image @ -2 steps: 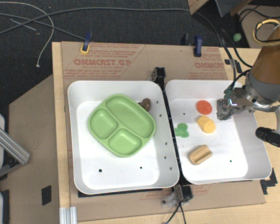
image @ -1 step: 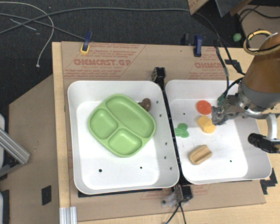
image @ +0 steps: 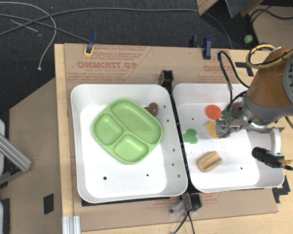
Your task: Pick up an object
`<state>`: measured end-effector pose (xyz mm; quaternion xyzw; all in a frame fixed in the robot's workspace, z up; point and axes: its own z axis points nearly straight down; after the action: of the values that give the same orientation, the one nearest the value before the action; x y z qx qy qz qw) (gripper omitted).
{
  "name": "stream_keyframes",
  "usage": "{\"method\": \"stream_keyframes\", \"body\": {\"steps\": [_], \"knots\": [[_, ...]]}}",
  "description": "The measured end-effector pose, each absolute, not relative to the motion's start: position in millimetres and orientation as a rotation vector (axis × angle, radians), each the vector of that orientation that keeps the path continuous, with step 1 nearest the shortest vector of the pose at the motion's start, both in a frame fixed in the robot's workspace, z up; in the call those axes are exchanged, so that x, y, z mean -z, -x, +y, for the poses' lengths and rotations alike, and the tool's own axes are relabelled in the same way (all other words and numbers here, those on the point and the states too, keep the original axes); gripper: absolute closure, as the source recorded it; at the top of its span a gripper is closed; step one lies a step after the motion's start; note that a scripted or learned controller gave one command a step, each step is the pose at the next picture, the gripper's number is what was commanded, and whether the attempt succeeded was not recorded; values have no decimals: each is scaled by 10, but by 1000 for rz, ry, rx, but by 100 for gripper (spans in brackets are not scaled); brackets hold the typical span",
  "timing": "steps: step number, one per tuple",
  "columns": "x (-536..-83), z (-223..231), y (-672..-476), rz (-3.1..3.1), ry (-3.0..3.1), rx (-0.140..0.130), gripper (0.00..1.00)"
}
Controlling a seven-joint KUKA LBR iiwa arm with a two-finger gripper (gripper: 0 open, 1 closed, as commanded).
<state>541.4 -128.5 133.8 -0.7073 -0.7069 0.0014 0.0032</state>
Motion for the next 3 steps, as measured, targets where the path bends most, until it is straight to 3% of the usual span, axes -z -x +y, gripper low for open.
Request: {"method": "stream_keyframes", "body": {"steps": [1,3], "knots": [[-1473,-1288,-5433,-2219,2223,2,100],[-2564,-1344,-5417,-2227,2224,6,100]]}}
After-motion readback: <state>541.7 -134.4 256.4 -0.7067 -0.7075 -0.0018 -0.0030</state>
